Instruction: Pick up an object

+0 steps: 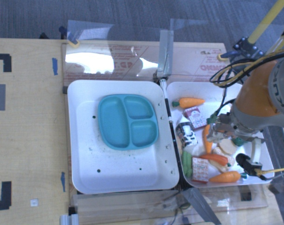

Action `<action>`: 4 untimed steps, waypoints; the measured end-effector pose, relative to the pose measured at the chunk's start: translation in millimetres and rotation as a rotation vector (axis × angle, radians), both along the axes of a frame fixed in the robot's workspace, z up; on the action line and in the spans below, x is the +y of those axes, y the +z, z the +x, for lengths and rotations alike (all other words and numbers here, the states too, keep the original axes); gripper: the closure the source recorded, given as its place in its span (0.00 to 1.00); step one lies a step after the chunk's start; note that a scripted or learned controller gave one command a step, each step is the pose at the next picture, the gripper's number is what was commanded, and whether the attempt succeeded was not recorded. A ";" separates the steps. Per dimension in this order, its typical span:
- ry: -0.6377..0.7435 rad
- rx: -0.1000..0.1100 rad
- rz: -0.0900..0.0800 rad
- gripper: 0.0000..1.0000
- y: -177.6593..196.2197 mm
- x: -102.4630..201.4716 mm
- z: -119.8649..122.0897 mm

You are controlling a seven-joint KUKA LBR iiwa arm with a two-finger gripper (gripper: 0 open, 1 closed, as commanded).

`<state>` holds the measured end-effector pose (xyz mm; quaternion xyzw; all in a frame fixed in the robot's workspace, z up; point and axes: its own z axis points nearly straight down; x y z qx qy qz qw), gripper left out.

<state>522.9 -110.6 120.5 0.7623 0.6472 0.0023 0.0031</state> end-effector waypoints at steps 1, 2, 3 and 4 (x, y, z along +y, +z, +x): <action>-0.001 -0.002 0.000 1.00 9.8 0.3 0.7; -0.001 -0.002 0.000 0.00 9.8 0.3 0.7; 0.116 -0.006 -0.002 0.00 -29.4 -20.5 -5.1; 0.114 -0.012 -0.006 1.00 -18.1 -22.3 -3.2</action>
